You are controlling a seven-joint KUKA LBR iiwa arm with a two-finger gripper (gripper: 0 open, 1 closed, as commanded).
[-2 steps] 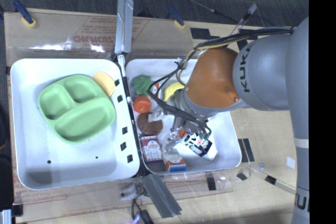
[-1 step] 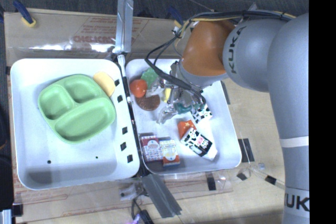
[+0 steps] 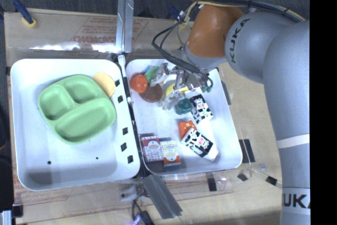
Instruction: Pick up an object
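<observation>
The arm point(image 3: 274, 60) looms closest to my camera, its grey bulk filling the right of the camera view, with the orange band point(image 3: 210, 29) bent over the right bin point(image 3: 231, 134). Below that band I see the end effector point(image 3: 181, 87) down among the items at the far end of the right bin; I cannot tell how it is set, nor whether it has anything in it, because the metal parts and the clutter blur together there.

Just beside it, toward the divider between the bins, sit an orange ball point(image 3: 139, 82) and a brown round piece point(image 3: 152, 94), touching each other. A small teal object point(image 3: 184, 106) lies right under the end effector. Toward the right wall stands a black-and-white patterned carton point(image 3: 200, 108), and a second patterned carton point(image 3: 199, 143) lies nearer the front, with an orange piece point(image 3: 186, 127) touching it. In the front left corner of this bin rest two small red boxes point(image 3: 160, 150), side by side.

The left bin point(image 3: 31, 166) carries a green divided plate point(image 3: 77, 108), and a yellow piece point(image 3: 105, 82) leans at that plate's far right rim. The cardboard-covered bench point(image 3: 68, 29) shows beyond the bins.
</observation>
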